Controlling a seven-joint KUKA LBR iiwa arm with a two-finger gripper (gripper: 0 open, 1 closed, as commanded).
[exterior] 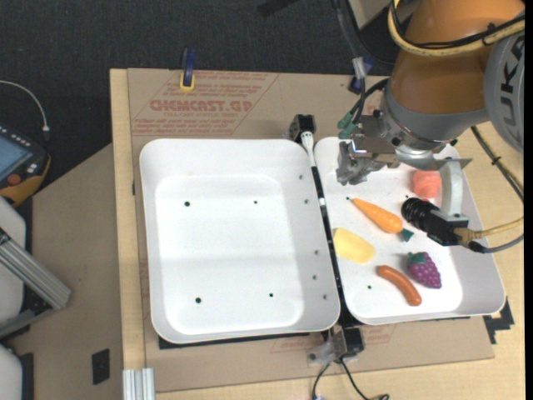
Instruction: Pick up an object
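Hovering over the upper part of the right bin (491,286): gripper (351,172), hung from the grey and orange arm (445,48). Cannot tell how far apart it stands; nothing visibly held.

Taking the toy carrot (376,215) as landmark: lying in the right bin, just below and slightly right of the gripper, slanted with its point up-left. Just below the carrot, a yellow lemon-like piece (354,246), close to the bin's left wall. Further below and right, a sausage (399,283) and a purple grape bunch (424,269), close together. Up and right of the carrot, a pink piece (426,182), partly hidden by the arm's hardware. Right of the carrot, a black cylindrical part (429,220) with cable, apparently belonging to the rig. Left of the carrot, across the divider, the left bin (158,223).

Likely risks: slipping off the carrot's tapered, rounded body if closed near the tip; nudging it against the lemon-like piece; fouling the cable.
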